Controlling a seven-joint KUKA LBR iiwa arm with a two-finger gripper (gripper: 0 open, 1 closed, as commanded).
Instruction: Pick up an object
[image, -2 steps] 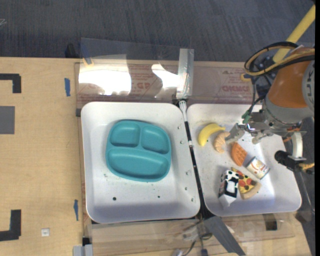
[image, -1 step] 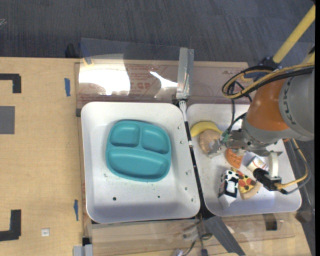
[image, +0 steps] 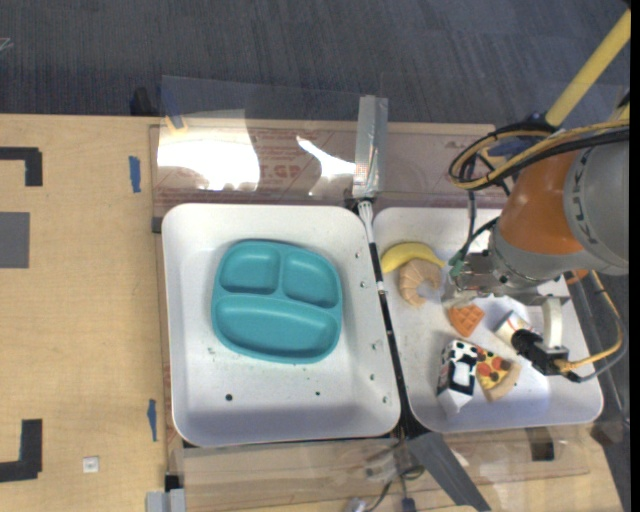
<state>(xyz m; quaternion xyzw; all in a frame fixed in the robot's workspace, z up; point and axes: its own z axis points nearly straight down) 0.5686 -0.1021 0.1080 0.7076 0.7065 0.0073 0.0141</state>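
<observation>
Right bin (image: 575, 405): banana (image: 408, 258), tan shell-like piece (image: 414, 287), orange waffle piece (image: 465, 319), pizza slice (image: 493, 372), black-and-white carton (image: 458, 368), all loose on the floor. Left bin (image: 185, 330): teal divided plate (image: 277, 300). Gripper (image: 468, 283) low beside waffle piece; grip state cannot be told. Nothing visibly lifted; picking remains to do.

Two bins sit side by side on the bench (image: 80, 330), the left bin (image: 185, 400) filling the middle of the frame and the right bin (image: 570, 400) lying at the right. A divided plate (image: 275, 300) rests in the middle of the left bin. In the right bin, a banana (image: 405, 257) lies at the upper left with a croissant (image: 416, 286) just below it, a waffle piece (image: 465, 319) sits to the lower right of those, and a pizza slice (image: 493, 372) lies lower still beside a small carton (image: 458, 368) on its left, while the arm (image: 560, 215) reaches in over the bin's upper right.
</observation>
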